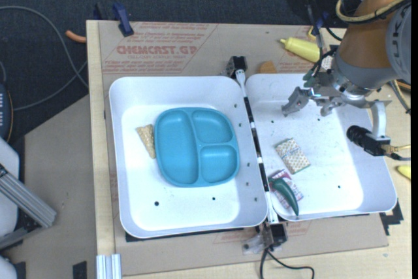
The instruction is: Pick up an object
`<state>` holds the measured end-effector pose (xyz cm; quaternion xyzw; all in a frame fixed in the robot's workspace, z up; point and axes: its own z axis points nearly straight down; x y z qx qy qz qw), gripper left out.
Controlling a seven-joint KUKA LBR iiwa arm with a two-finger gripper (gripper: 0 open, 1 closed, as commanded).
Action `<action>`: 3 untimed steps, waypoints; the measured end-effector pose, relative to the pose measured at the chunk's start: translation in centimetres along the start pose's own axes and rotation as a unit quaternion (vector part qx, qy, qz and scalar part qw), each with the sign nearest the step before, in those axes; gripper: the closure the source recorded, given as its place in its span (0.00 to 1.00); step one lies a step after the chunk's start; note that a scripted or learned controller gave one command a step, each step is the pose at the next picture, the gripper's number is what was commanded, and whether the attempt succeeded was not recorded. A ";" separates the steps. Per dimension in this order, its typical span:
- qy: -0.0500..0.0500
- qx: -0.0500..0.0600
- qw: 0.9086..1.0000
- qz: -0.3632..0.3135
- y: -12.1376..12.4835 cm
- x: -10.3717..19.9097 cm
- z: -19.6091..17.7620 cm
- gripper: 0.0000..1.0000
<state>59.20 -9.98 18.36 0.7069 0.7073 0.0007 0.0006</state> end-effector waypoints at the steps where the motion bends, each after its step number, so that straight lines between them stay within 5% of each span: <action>1: 0.000 0.001 1.000 0.001 -4.8 -1.2 9.9 0.00; 2: 0.000 0.000 1.000 0.001 -4.8 -1.1 8.9 1.00; 3: 0.000 0.000 1.000 0.000 -5.6 6.0 -2.2 1.00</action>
